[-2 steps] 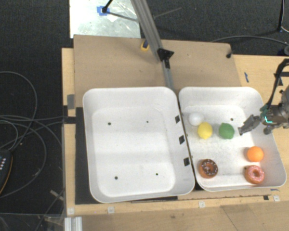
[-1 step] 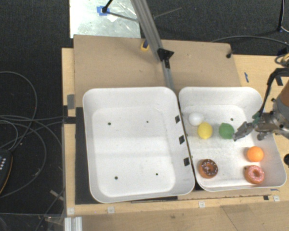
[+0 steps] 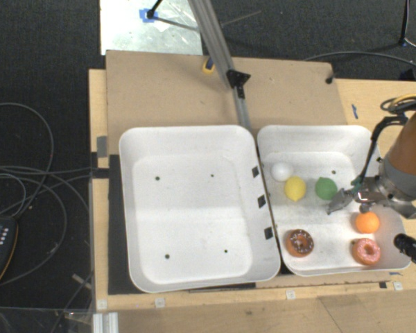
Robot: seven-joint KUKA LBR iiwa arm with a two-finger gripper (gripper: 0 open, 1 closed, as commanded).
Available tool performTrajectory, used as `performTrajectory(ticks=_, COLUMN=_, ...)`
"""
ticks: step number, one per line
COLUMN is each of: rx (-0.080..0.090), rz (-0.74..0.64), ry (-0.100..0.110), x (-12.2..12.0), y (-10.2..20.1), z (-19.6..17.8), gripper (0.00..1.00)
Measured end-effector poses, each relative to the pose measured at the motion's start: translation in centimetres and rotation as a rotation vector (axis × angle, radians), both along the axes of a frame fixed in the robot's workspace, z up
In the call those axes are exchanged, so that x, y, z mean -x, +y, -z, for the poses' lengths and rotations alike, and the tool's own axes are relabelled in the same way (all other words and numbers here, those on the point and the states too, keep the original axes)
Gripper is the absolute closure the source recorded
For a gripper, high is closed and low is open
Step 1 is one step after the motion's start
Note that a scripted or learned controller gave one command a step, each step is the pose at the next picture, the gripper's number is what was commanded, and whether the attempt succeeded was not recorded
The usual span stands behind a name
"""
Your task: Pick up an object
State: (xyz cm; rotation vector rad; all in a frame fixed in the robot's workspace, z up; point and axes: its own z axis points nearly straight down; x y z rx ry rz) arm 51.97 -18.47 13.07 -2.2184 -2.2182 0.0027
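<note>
Nothing is lifted yet, as far as this view shows: every object lies on the floor of the right bin (image 3: 312, 139), and the left bin (image 3: 187, 141) beside it carries nothing. The arm (image 3: 409, 155) reaches in over the right bin's right edge, with the gripper (image 3: 343, 198) low in the bin's middle, between the green ball (image 3: 325, 187) and the orange ball (image 3: 367, 222).

The dark fingers (image 3: 336, 203) point toward the bin's centre, their tips just beside the green ball's lower right side. I cannot tell whether they are spread or pressed together, and nothing sits visibly between them.

A white ball (image 3: 282, 171) and a yellow ball (image 3: 295, 189) rest near the dividing edge. A chocolate doughnut (image 3: 299, 242) and a pink doughnut (image 3: 366, 250) lie along the near edge. The grasp and the lift both appear to remain.
</note>
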Motion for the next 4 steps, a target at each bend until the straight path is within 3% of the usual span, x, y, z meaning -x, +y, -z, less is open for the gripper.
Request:
performTrajectory(ticks=1, rx=0.0, rz=0.0, ry=-0.001, x=0.0, y=0.0, z=4.2, gripper=0.0)
performTrajectory(ticks=2, rx=0.002, rz=0.0, ry=-0.007, x=-0.1, y=0.0, z=2.9, gripper=1.0)
performTrajectory(ticks=3, rx=0.004, rz=-0.002, ry=-0.01, x=0.7, y=0.0, z=-2.1, gripper=1.0)
performTrajectory(ticks=4, rx=0.004, rz=-0.007, ry=-0.012, x=-0.1, y=0.7, z=-6.9, gripper=1.0)
